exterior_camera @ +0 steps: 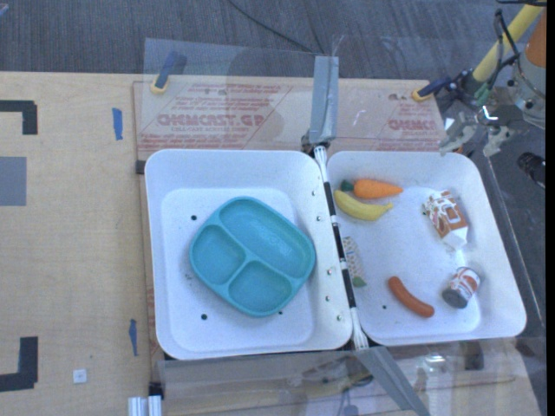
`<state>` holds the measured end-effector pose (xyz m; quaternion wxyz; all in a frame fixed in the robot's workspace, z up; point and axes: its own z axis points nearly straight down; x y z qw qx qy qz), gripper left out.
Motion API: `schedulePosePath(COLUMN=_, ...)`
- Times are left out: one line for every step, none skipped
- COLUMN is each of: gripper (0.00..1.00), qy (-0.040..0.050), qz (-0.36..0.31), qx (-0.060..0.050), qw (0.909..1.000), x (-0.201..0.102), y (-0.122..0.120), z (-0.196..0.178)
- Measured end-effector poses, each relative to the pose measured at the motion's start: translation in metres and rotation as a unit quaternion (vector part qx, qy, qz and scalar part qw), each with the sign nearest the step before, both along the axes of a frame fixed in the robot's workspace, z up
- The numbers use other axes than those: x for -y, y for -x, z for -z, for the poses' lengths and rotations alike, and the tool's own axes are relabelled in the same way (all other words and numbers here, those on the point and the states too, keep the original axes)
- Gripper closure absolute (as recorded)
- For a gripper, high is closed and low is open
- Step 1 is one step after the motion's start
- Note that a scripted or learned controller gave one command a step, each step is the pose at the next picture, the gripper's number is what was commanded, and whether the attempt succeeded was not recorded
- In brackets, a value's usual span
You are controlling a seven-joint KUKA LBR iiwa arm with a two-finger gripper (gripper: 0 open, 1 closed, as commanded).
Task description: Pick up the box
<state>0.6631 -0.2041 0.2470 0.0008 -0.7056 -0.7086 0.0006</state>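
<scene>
The box is a small white and orange carton lying on its side near the right wall of the right bin. My gripper hangs over the bin's far right corner, up and to the right of the box and well apart from it. Nothing shows in its grasp.
An orange carrot and a yellow banana lie at the right bin's far left. A red sausage and a small can lie near its front. A teal divided plate sits in the left bin.
</scene>
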Motion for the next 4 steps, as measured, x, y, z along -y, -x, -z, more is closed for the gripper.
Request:
schedulePosePath(gripper=0.0, qy=-0.0015, qz=-0.061, qx=-0.002, qw=0.9981, x=0.009, y=-0.004, z=0.144)
schedulePosePath(gripper=0.0, qy=-0.0066, qz=-0.218, qx=-0.005, qw=0.9759, x=0.013, y=0.002, z=0.16)
schedulePosePath(gripper=0.0, qy=0.0005, qz=-0.254, qx=0.003, qw=0.9672, x=0.003, y=0.032, z=0.16)
schedulePosePath(gripper=0.0, qy=0.0009, qz=-0.278, qx=0.003, qw=0.9605, x=0.021, y=0.092, z=0.16)
